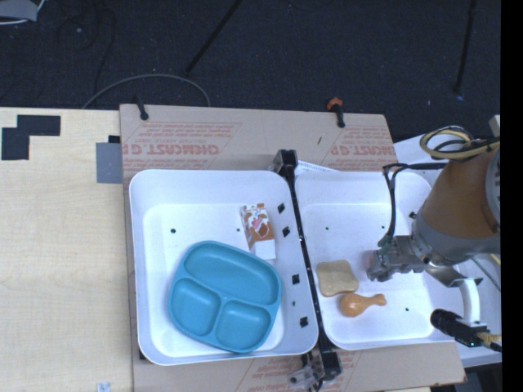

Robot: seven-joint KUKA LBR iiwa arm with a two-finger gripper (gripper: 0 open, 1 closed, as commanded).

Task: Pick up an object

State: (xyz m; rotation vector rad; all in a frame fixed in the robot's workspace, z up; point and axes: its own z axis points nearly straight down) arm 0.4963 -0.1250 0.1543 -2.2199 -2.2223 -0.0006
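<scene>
In the right bin (343,194) lie a tan bread-slice toy (336,278) and an orange-tan drumstick toy (361,304) just below it. My gripper (384,265) hangs low over the right bin, just right of the bread slice and above the drumstick. Nothing shows between its fingers. The left bin (155,211) holds a blue divided plate (224,296) and a small white packet with a red and brown print (258,228).
A black divider (296,243) runs between the two bins. The arm's orange band and grey body (459,211) cover the right bin's right side. Cables loop at the right edge (445,141). Cardboard lies behind the bins (245,141).
</scene>
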